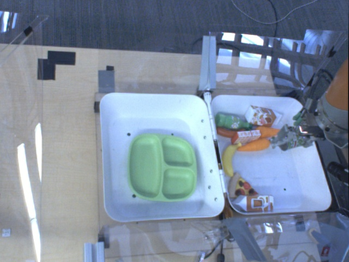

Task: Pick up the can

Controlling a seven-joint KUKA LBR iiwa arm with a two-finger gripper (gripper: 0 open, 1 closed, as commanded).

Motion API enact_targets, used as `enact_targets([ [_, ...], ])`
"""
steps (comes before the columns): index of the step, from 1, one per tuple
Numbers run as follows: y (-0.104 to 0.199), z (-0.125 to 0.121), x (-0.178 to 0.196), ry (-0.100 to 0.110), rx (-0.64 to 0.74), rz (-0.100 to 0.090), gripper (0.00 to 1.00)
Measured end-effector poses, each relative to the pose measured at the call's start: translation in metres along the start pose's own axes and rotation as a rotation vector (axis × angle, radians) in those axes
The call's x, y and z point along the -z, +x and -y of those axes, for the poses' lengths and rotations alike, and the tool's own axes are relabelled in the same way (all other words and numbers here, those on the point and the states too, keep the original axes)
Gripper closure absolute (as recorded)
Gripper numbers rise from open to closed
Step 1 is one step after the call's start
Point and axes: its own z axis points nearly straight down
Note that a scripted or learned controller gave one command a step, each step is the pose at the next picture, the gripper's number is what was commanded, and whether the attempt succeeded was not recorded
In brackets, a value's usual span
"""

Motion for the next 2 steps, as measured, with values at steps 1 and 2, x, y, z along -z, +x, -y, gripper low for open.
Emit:
enact_targets([
  [1,0.001,-0.002,0.011,-0.006,0.004,0.001,1.00],
  [2,0.013,-0.058,0.078,-0.003,-0.127,0.001,1.00],
])
